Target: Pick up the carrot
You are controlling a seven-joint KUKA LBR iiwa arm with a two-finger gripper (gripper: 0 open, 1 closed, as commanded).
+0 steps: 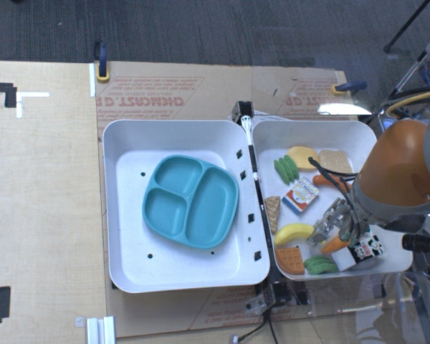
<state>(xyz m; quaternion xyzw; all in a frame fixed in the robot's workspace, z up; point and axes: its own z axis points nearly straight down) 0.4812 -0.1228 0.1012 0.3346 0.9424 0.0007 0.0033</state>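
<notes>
The carrot is a small orange piece lying in the right bin, near its front right. My gripper hangs directly over it, its tip down at the carrot's upper end; the metal wrist and the orange arm band hide part of the bin behind it. Whether the carrot is touched or held cannot be made out.
Around the carrot lie a banana, a green piece, an orange waffle and a black-and-white block. Further back are a small carton, a green vegetable and bread. The left bin holds a teal divided plate.
</notes>
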